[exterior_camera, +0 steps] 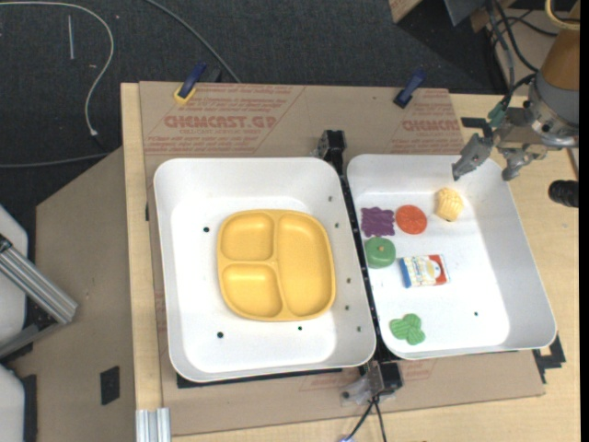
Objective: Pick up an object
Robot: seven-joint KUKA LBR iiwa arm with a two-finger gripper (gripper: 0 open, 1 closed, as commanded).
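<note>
Five little things are sitting in the right bin, and any one of them would count, so I'm picking the easy one. My gripper is hanging above the far edge of that bin with its fingers spread wide and nothing between them. Nearest to it is the pale yellow lumpy toy, just below and a bit left of me. It also stands apart from the orange round piece, the purple piece, the green round piece, the red and white packet and the green leafy toy.

Plan as I see it: slide over until the fingers straddle the yellow one, come straight down, and close only once both fingers are low on its sides. It looks rounded, so a high pinch would probably squirt it out. The left bin has the yellow divided plate, not bothering with that.
</note>
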